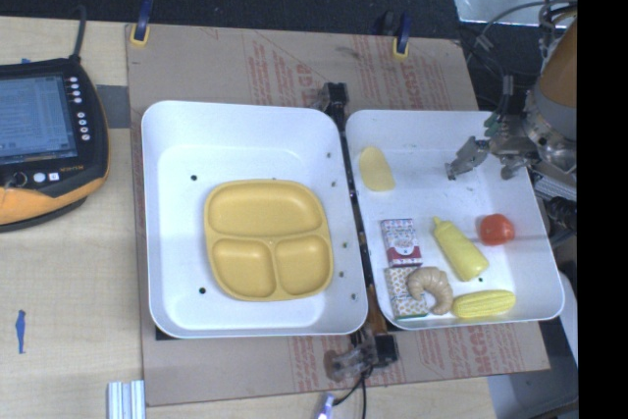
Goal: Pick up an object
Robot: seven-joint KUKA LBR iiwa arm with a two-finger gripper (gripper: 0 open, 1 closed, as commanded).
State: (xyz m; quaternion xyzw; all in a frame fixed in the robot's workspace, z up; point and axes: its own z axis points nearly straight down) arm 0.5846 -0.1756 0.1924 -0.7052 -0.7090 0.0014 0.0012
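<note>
Approach step: my hand [488, 155] hangs spread wide, holding nothing, over the right bin's [422, 125] far edge. Nearest pick, the tomato [497, 229], lies just beside; next, descend onto it.

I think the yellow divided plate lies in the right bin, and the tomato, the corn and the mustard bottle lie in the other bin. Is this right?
Not quite: the bins are swapped. The camera view shows the yellow divided plate in the left bin. The tomato, the corn and the mustard bottle lie in the right bin.
</note>
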